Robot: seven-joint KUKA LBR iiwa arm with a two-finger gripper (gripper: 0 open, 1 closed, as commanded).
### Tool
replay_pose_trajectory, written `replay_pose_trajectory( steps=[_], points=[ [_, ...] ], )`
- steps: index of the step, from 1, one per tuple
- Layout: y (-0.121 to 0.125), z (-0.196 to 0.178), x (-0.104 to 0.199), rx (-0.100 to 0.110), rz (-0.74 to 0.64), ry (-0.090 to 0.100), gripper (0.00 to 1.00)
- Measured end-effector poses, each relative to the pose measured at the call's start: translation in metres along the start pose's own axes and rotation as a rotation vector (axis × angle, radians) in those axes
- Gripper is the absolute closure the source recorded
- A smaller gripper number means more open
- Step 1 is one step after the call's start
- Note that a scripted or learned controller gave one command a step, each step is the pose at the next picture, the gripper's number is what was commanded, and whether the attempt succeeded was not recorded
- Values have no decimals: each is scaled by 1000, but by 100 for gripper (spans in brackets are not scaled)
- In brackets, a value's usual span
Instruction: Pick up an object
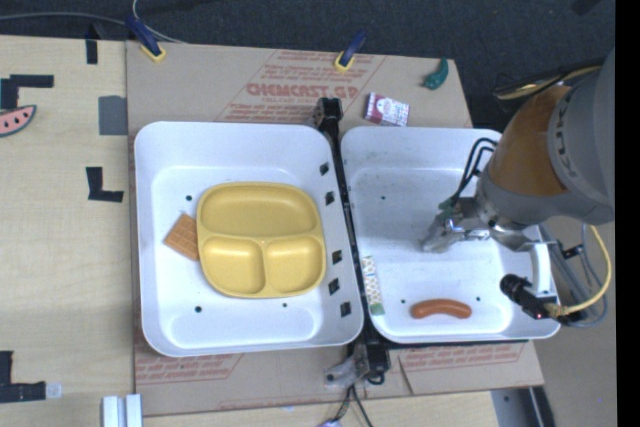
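Note:
A small orange-brown sausage (441, 310) lies near the front wall of the right bin (400, 155). My gripper (440, 235) is low over the middle of that bin, above and a little behind the sausage, apart from it. In the left bin (160, 215) sits a yellow divided plate (262, 239), with a tan cracker-like piece (183, 235) tucked at its left edge.
The grey arm with its orange band (545, 160) comes in over the right bin's right side. A black cable and connector (530, 295) hang by the bin's right front corner. A small wrapped packet (385, 109) lies on the cardboard behind the bins.

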State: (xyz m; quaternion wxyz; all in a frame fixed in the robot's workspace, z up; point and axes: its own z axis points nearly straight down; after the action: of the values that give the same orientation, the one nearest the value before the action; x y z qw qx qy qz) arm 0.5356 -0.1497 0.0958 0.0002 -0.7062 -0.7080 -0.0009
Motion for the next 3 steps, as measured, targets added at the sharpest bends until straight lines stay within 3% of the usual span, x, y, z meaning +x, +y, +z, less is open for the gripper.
replay_pose_trajectory(
  steps=[1,2,3],
  points=[
    [50,10,52,-3,0,-2,100],
    [50,10,53,-3,0,-1,0],
    [-6,9,41,-4,2,-4,0]
  ],
)
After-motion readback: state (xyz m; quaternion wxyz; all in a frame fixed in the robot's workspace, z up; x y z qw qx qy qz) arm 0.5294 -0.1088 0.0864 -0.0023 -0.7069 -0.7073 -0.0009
